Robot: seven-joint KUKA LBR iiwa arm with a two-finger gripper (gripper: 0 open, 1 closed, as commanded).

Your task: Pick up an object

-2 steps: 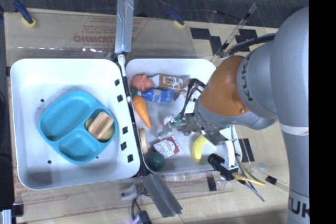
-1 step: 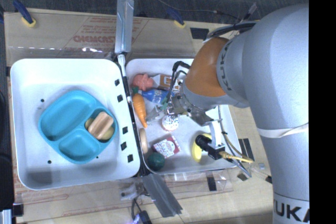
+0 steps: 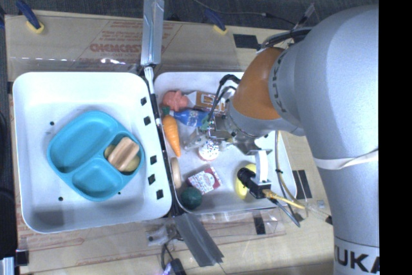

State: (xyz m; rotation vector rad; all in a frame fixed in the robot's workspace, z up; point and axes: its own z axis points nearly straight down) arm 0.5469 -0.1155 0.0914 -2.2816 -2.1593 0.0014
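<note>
The arm reached in from the right over the right bin (image 3: 193,78), and the gripper (image 3: 212,129) was positioned low above the middle of that bin. Whether the gripper was released or clenched could not be determined, as the wrist covered it, and no object was seen to be grasped. The candidate objects lay in the right bin. A blue-and-clear item (image 3: 190,118) lay just beside the gripper on its left, and a white round item with red spots (image 3: 208,151) lay just below it. An orange carrot (image 3: 171,134) lay along the left wall, tip pointing toward the bottom edge of the view. A pink item (image 3: 174,100) occupied the upper left corner, with a brown-and-white packet (image 3: 207,100) to its right. A red-and-white packet (image 3: 205,180) and a dark green ball (image 3: 190,197) lay near the lower wall, and a yellow item (image 3: 241,189) lay to their right, partly covered. The left bin (image 3: 32,113) held a blue divided plate (image 3: 77,145), with a tan roll (image 3: 123,154) resting in its small right-hand compartment.
</note>
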